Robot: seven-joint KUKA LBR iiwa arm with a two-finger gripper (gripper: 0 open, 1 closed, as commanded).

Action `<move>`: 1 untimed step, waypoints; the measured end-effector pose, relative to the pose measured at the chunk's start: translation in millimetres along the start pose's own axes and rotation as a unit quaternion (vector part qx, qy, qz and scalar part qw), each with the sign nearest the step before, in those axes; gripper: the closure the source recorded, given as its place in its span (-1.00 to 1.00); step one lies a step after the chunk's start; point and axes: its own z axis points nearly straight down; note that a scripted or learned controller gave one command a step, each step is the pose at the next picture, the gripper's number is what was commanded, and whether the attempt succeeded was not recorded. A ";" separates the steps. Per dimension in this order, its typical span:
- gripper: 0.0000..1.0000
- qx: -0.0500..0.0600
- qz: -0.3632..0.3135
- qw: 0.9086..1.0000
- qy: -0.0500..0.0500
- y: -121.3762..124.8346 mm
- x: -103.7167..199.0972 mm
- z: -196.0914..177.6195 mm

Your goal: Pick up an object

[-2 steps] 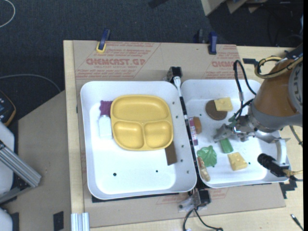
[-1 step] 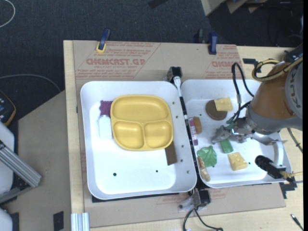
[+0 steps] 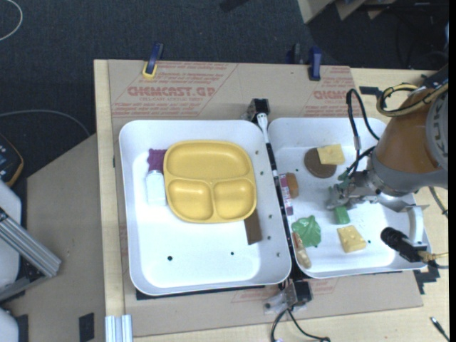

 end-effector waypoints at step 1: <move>1.00 -0.004 -0.002 1.000 -0.002 -1.5 4.7 -62.1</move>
